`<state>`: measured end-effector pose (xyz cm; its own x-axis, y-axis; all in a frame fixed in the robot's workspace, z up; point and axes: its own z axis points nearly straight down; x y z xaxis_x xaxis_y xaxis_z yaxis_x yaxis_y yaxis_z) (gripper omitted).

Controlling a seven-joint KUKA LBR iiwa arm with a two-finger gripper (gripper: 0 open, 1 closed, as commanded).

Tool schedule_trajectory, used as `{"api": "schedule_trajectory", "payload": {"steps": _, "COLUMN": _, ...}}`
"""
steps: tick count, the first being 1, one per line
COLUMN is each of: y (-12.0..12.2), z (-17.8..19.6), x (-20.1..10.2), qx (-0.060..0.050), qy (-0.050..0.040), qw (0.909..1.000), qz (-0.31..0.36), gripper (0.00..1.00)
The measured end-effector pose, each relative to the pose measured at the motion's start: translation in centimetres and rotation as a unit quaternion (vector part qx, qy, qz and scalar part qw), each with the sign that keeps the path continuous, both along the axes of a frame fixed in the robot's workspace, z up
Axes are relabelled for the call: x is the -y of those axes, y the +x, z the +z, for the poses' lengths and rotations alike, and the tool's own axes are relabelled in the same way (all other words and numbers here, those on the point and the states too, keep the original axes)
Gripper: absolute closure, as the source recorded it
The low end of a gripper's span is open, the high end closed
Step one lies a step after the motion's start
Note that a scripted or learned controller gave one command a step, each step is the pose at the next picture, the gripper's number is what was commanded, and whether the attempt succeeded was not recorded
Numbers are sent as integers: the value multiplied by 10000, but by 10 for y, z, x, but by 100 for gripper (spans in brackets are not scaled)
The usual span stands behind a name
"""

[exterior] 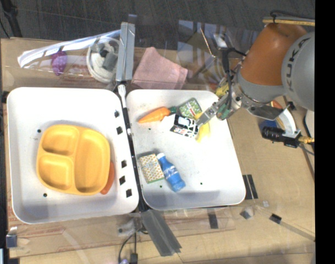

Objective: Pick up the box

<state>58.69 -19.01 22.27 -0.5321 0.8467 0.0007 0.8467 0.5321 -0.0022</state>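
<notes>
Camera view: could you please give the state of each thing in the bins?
Yellow divided plastic tray: upright, left bin.
Orange toy carrot: lying flat, right bin.
Blue plastic bottle: lying on its side.
Small patterned cardboard box: lying flat beside the bottle.
Black-and-white packet: flat, by the gripper.

We can read only one piece of lettering: "KU", running vertically in dark capitals on the grey housing of the arm (302,65), just beside the orange band (the letters are cut at the picture's edge). The black-and-white box (184,125) and the green packet (190,108) in the right bin (222,169) carry printed patterns, and so does the small patterned box (150,167), but we cannot read any words on them.
</notes>
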Motion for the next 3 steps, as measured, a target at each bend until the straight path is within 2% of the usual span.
{"api": "schedule_trajectory", "payload": {"steps": 1, "y": -21, "z": 7, "x": -45, "qx": -2, "qy": 4, "qw": 9987, "qz": 513, "gripper": 100}}
{"api": "schedule_trajectory", "payload": {"steps": 2, "y": -50, "z": 9, "x": -22, "qx": -2, "qy": 8, "qw": 9782, "qz": 2079, "gripper": 100}}
{"api": "schedule_trajectory", "payload": {"steps": 3, "y": -49, "z": 19, "x": -22, "qx": -4, "qy": 2, "qw": 9777, "qz": 2098, "gripper": 100}}
